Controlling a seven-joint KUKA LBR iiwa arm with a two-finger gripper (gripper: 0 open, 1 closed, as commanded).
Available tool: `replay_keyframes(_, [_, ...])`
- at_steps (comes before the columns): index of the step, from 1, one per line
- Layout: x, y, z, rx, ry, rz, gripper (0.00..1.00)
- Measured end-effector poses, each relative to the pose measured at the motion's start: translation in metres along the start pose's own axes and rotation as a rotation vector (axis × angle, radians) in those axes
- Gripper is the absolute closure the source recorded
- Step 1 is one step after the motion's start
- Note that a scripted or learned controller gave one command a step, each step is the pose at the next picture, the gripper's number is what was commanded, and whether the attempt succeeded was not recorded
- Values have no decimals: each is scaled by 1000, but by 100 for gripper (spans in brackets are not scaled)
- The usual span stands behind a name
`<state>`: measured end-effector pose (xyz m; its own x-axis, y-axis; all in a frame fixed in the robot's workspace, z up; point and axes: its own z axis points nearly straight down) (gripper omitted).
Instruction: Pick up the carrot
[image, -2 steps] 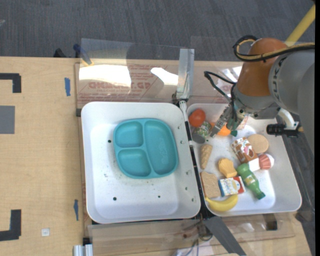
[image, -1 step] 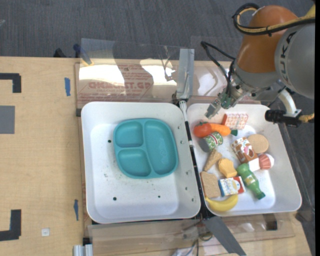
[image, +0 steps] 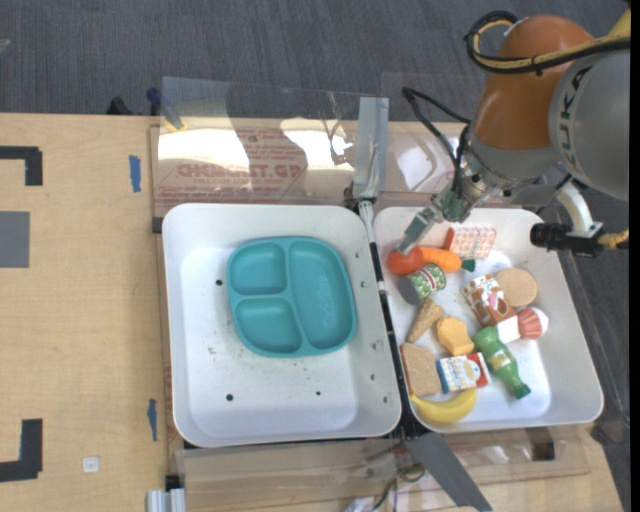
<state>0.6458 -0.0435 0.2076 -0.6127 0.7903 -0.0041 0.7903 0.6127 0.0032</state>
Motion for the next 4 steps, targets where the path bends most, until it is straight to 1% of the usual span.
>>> replay_keyframes(1, [-20,-58,110,-3,-3,-56,0])
replay_keyframes(2, [-42,-33,119,20,24,-8,0])
replay_keyframes(3, [2,-9,19,-6,-1,445,0])
replay_keyframes(4, [-13,-80,24,7,3,529,0])
